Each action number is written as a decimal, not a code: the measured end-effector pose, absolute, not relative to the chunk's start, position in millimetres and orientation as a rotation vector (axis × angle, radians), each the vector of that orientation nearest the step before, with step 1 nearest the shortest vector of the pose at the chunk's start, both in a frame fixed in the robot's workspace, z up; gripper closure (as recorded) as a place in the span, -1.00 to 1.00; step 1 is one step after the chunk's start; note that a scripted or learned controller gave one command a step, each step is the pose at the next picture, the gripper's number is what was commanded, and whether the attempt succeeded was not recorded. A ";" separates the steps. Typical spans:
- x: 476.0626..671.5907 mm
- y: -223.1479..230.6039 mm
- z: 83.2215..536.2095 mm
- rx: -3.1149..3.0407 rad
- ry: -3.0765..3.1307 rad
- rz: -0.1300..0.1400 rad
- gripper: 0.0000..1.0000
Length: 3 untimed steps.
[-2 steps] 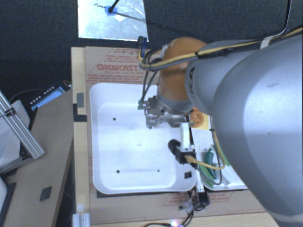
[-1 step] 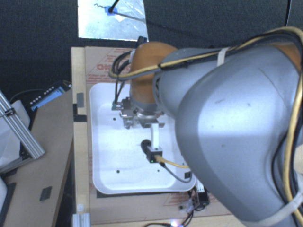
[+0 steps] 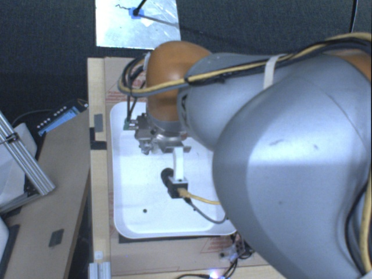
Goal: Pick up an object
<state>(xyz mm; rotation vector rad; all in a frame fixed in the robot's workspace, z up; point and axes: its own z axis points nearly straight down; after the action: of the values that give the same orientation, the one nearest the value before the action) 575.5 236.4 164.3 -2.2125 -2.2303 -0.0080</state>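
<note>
Honestly, the tool (image 3: 152,145) hangs over a bare-looking patch of the white bin (image 3: 132,217), can't tell if it's wide or narrow, so it could easily grab nothing.

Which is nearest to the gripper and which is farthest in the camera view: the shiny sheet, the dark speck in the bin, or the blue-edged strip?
1. Dark speck: on the floor of the white bin, just below the gripper in the view.
2. Blue-edged strip: outside the bin, to the left.
3. Shiny sheet: past the bin's far end, at the top.
</note>
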 end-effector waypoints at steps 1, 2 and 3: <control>573.8 189.3 285.1 -2.228 -2.225 -0.020 1.00; 571.9 191.6 288.2 -2.215 -2.230 -0.004 1.00; 544.7 237.4 282.3 -2.210 -2.230 0.000 1.00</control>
<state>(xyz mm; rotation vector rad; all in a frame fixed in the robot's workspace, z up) 544.7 237.4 282.3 -2.2098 -2.2295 -0.0002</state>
